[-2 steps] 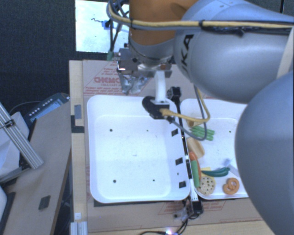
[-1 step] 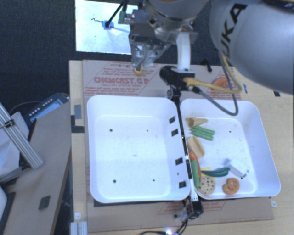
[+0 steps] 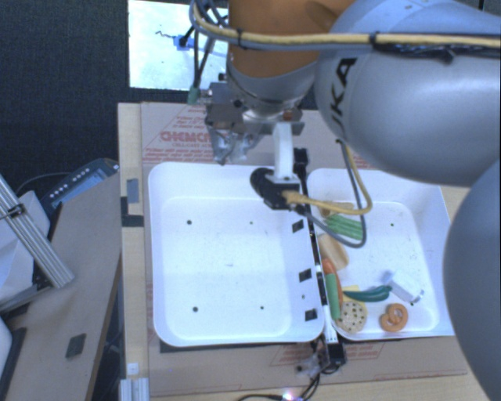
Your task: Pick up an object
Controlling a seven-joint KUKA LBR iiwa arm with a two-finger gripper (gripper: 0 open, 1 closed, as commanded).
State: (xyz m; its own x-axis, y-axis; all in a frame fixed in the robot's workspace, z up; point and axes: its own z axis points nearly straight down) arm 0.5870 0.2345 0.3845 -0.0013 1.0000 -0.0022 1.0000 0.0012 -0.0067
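camera view, looking down on the counter [image 3: 90, 258]. two shallow white bins sit side by side on a cardboard sheet [image 3: 176, 129] printed in red. the grey arm [image 3: 407, 86], with its orange band [image 3: 274, 23], enters from the right and crosses above the right bin [image 3: 411, 235].

the tool [image 3: 225, 149] hangs over the far rim of the left bin [image 3: 227, 258], near that bin's far right corner. it is blurred, so it cannot be told whether it is open or closed, and nothing can be seen held in it.

the candidate objects all lie in the right bin, well apart from the tool and grouped along the bin's left wall and near edge:
- a green ribbed piece [image 3: 344, 227], farthest from the camera
- a pale tan piece [image 3: 334, 252] just below it
- an orange piece [image 3: 329, 274] and a long green piece [image 3: 335, 296], lying in line against the wall that divides the bins
- a curved green piece [image 3: 369, 294] beside them
- a round speckled biscuit [image 3: 352, 316] near the front corner
- a brown pretzel-shaped ring [image 3: 394, 317] just right of the biscuit
- a white-and-blue piece [image 3: 401, 288] above the ring

the floor of the left bin shows a few small dark dots. left of the bins, a ribbed metal rail [image 3: 31, 243] lies at a slant and a dark device with small buttons [image 3: 78, 180] sits at the counter's edge.
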